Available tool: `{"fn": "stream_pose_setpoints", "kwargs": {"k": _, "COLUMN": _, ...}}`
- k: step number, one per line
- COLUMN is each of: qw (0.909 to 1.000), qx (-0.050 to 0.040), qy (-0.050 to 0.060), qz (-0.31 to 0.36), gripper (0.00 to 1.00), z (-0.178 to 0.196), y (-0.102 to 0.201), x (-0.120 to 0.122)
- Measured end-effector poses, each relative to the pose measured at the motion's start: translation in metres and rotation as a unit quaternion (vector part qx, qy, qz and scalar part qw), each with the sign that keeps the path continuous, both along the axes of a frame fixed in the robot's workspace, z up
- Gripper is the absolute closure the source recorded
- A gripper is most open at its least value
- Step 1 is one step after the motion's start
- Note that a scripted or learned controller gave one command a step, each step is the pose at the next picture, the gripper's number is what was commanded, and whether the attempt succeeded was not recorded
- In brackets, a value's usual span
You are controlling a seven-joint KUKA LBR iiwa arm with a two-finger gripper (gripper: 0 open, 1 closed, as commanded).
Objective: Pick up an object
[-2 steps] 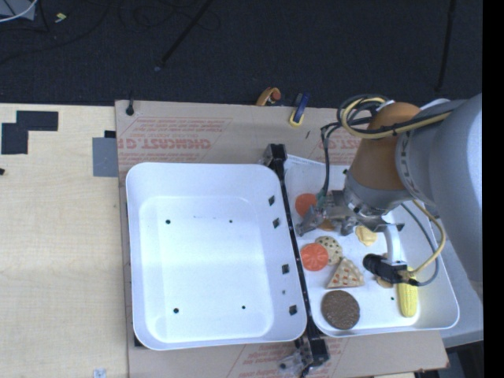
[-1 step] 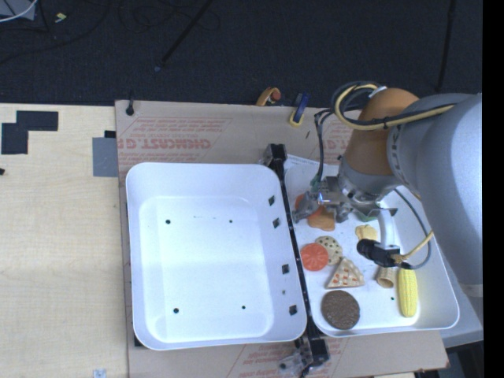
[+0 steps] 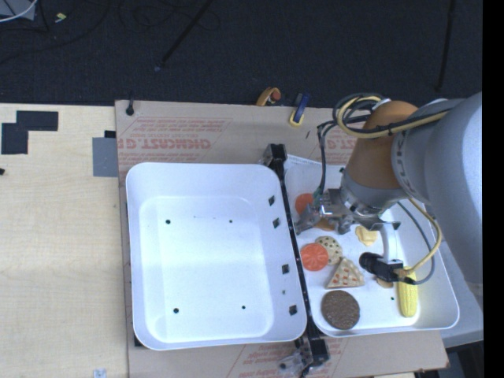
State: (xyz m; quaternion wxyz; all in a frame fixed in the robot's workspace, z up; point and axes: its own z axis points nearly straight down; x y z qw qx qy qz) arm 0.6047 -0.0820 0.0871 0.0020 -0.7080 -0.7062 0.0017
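Notably, claw point(image 3: 329, 213): low in right bin point(image 3: 441, 309), grip state unclear.
Toys: clustered near the divider, tomato slice point(image 3: 315, 257) nearest.

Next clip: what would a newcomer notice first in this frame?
The big grey arm with its orange band looms over the right bin, its gripper down among toy food. Near the bin's front lie a brown round patty, a tomato slice, a triangular cracker and a corn cob. The left bin beside it looks bare by contrast.
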Motion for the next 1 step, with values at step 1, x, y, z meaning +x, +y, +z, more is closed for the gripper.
{"fn": "stream_pose_setpoints", "kwargs": {"k": 1, "qw": 1.0000, "qx": 0.0004, "qy": 0.001, "qz": -0.001, "gripper": 1.00, "z": 0.0093, "y": -0.0012, "x": -0.0002}}
